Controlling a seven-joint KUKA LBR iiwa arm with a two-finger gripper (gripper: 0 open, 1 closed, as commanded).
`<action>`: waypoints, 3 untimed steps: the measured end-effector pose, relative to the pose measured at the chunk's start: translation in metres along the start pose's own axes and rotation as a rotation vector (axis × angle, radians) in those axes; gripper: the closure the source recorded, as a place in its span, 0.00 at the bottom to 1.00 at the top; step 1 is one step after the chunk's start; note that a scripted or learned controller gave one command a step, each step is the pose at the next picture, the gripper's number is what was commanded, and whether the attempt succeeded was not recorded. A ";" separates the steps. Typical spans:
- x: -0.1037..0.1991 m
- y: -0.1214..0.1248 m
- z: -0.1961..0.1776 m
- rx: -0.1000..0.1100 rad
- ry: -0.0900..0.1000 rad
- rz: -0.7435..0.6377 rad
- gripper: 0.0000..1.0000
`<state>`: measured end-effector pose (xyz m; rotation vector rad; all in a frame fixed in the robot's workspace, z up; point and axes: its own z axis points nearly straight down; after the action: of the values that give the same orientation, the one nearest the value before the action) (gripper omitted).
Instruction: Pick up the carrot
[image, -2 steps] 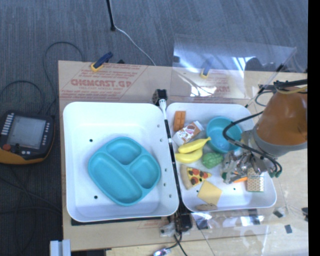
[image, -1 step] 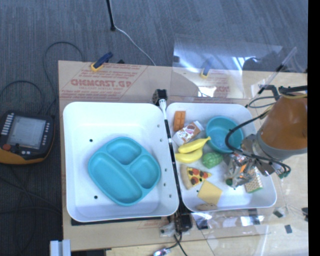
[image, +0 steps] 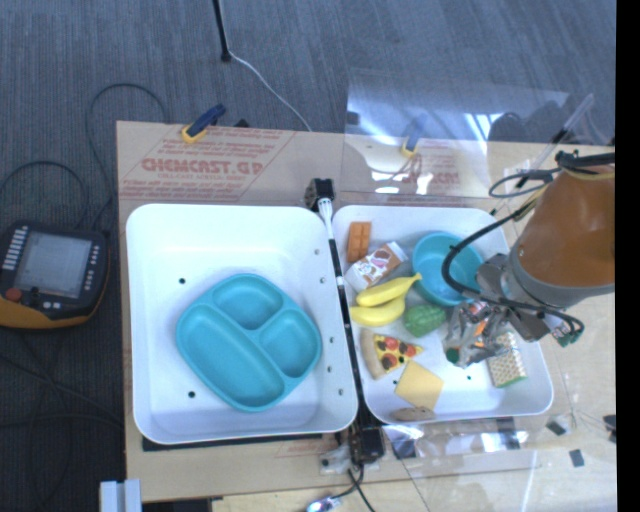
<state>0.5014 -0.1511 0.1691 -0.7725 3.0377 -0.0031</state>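
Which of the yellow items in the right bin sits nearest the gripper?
The cheese wedge, at the bin's near edge, below and left of the gripper. The two bananas lie farther left, by the divider between the bins.

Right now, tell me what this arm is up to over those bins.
The grey and orange arm reaches in over the right bin, with its gripper lowered among the toy food near that bin's right side. An orange piece shows right at the gripper, likely the carrot, but whether it is gripped cannot be told. Nearby lie a banana, a blue bowl, a pizza slice and a cheese wedge. The left bin holds a blue divided plate.
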 end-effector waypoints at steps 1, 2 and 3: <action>-0.028 -0.033 0.077 0.001 0.002 -0.158 1.00; -0.021 -0.066 0.077 0.000 -0.010 -0.557 1.00; -0.065 -0.045 -0.121 0.003 -0.006 -0.112 1.00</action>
<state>0.5792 -0.1592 0.2909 -0.9389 2.9836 -0.0052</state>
